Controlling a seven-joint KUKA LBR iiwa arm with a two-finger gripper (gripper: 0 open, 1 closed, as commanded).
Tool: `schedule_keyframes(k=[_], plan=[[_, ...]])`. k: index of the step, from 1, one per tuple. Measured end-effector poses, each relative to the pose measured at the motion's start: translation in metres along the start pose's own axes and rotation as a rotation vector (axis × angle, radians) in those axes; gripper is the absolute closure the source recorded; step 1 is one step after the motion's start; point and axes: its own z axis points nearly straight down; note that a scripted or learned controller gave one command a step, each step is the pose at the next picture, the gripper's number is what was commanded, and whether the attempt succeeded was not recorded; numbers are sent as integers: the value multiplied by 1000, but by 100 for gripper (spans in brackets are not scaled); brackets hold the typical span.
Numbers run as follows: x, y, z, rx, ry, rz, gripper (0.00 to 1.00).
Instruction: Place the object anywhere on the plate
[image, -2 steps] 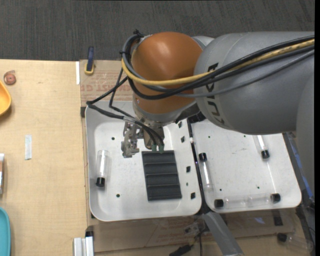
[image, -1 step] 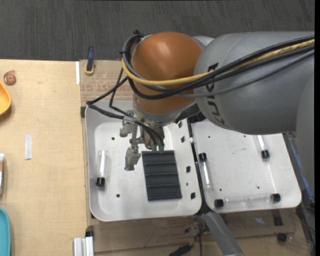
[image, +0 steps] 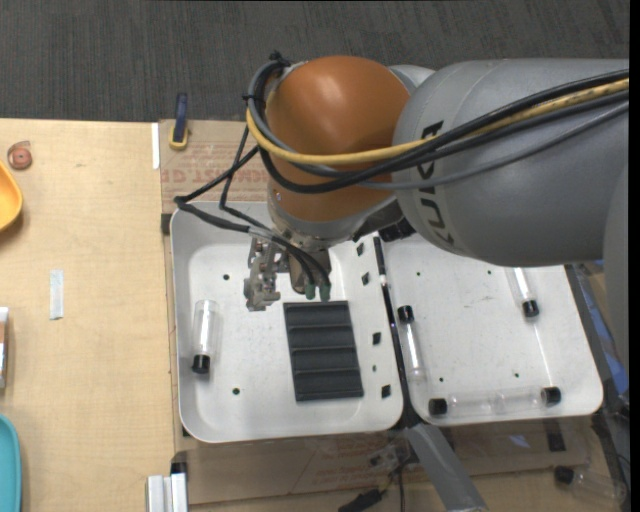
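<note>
Camera view: your hand (image: 265, 285) hangs over the left bin (image: 200, 400), its grip unreadable, beside the black ridged plate (image: 322, 350); the clear tube (image: 203, 335) lies apart near the bin's left wall, so placing remains.

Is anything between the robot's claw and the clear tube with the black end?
Nothing visible: just bare bin floor between the gripper and the clear tube. The dark ribbed slab lies on the gripper's other side.
</note>
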Motion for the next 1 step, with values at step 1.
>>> schedule_keyframes(k=[1], plan=[[0,0,0,0,0,0,0]])
